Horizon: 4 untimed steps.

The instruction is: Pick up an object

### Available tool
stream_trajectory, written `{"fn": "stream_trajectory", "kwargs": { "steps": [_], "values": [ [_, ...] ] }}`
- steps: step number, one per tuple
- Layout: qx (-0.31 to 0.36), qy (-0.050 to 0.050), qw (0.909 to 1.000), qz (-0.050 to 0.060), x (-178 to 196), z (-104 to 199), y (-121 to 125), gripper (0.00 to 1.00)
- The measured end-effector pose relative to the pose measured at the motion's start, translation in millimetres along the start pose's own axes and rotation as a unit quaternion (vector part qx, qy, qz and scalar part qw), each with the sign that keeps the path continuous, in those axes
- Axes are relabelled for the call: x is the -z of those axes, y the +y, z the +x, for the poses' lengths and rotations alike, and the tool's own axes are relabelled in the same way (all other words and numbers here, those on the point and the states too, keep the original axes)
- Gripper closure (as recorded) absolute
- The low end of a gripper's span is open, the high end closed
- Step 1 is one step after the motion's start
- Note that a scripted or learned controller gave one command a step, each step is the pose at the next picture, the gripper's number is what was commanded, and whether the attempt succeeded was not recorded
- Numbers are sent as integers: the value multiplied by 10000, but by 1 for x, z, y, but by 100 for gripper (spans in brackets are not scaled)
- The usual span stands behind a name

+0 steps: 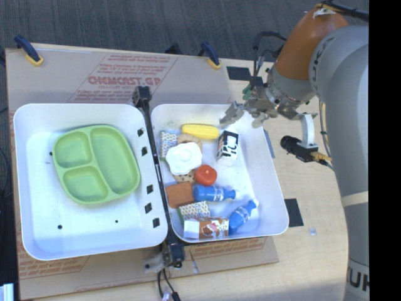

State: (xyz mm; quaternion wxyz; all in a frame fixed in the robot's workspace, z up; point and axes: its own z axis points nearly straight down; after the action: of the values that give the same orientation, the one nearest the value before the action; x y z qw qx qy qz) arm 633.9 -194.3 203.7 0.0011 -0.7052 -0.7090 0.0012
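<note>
My gripper [243,116] hangs open over the far right rim of the right bin [270,187], with nothing between its fingers. Just below it stands a white cup with black markings [228,147]. To the cup's left lies a yellow banana-like piece [200,131]. Further into the bin are a white round lid [183,158], a red ball [205,175], a brown block [180,194], two blue bottles [214,194] [242,216], a patterned packet [166,141] and a small carton [210,228].
The left bin [31,224] holds a green divided plate [95,163]. A black divider with clips [147,149] runs between the bins. Cardboard [125,74] lies under the bins, held by blue clamps [28,49] at the back.
</note>
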Motion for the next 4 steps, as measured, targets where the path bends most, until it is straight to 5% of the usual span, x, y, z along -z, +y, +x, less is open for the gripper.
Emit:
{"fn": "stream_trajectory", "kwargs": {
  "steps": [1, 2, 3, 4],
  "values": [
    [6, 0, 10000, 6, -77, -16, -57, 0],
    [6, 8, 10000, 6, -113, 35, -138, 0],
    [19, 2, 10000, -5, -112, 98, -100, 0],
    [34, -3, 10000, -15, -101, 98, -99, 100]
  ]
}}
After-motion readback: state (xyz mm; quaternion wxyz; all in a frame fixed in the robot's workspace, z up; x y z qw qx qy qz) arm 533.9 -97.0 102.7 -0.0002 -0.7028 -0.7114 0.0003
